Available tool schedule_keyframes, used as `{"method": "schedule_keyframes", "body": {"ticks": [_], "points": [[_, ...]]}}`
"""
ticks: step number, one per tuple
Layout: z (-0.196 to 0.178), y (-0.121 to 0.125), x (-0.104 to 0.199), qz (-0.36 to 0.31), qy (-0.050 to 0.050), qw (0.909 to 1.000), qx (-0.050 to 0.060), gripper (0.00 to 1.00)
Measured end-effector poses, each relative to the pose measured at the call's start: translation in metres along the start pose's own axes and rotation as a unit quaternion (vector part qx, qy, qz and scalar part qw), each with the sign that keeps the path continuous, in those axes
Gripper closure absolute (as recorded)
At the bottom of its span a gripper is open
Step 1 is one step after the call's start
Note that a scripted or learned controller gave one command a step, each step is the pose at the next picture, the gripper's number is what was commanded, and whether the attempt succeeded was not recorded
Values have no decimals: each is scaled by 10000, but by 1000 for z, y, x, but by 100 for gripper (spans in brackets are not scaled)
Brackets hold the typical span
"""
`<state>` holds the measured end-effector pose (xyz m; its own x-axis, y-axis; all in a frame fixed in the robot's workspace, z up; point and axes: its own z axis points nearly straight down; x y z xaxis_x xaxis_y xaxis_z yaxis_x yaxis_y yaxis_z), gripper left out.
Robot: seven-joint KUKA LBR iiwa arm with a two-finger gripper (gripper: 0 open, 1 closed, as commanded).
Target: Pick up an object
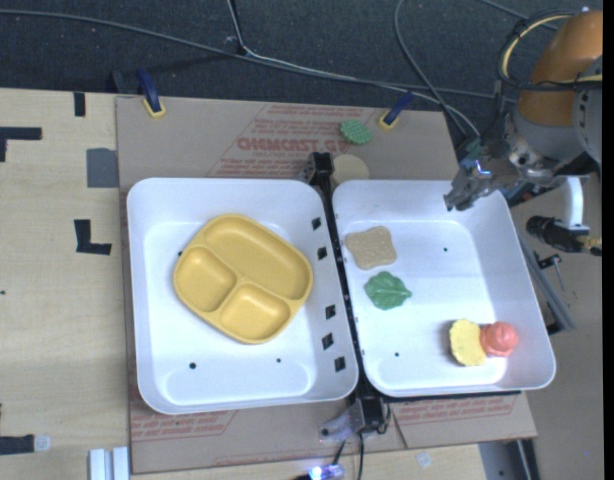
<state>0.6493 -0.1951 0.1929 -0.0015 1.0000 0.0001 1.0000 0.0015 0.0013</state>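
The right bin (492,230) holds a tan flat piece (371,247) near its left wall, a green leaf-shaped piece (387,291) just below that, and a yellow piece (466,343) touching a pink piece (500,339) at the front right. My gripper (465,189) hangs over the right bin's far right corner, well away from all of these pieces. I see nothing between its fingers.
The left bin (152,268) holds a yellow divided plate (243,277). A small green piece (355,131) lies on the cardboard behind the bins. Black clips run along the seam between the bins. Cables cross the dark background at the top.
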Motion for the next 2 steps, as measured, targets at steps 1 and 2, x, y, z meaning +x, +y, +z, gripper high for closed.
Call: {"method": "schedule_keyframes", "body": {"ticks": [1,2], "points": [[-60,-1,-7,-1,-9,10000,-18,100],[-50,-4,53,-15,-2,10000,15,100]]}}
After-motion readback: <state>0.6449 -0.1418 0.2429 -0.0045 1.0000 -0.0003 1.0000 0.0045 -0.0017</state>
